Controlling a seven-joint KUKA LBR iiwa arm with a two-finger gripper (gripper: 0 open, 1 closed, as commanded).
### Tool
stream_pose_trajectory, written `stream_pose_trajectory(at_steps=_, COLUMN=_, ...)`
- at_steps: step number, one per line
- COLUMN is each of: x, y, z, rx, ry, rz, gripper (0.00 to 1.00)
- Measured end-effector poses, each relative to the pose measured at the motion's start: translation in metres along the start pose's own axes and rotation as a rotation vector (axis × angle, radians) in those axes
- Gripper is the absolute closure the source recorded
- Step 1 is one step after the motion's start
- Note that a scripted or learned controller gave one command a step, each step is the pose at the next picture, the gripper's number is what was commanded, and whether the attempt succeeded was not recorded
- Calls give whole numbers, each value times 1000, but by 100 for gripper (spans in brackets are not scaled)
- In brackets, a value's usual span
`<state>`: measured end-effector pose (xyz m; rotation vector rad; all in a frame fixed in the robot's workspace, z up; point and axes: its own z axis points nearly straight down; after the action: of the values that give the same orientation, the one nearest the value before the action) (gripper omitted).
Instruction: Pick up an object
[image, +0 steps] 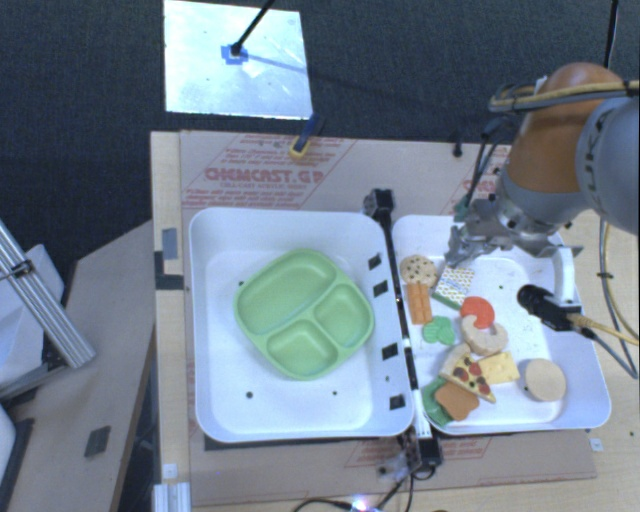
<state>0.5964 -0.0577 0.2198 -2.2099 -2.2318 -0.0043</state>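
Arm reaching over the right bin of toy food

The counter (250, 170) carries two bins; a green tray (303, 313) fills the left bin (215, 400). The pincer (462, 247), whose opening I cannot tell, hangs above the checkered cracker (455, 283) in the right bin (585, 400).

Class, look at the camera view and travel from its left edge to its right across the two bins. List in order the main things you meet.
Left bin → green divided plate → cookie → tomato slice → round bun.
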Motion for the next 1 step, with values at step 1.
stream_pose_trajectory(at_steps=1, x=49, y=9, z=-11, rx=-1, ry=0, rz=0, gripper=100)
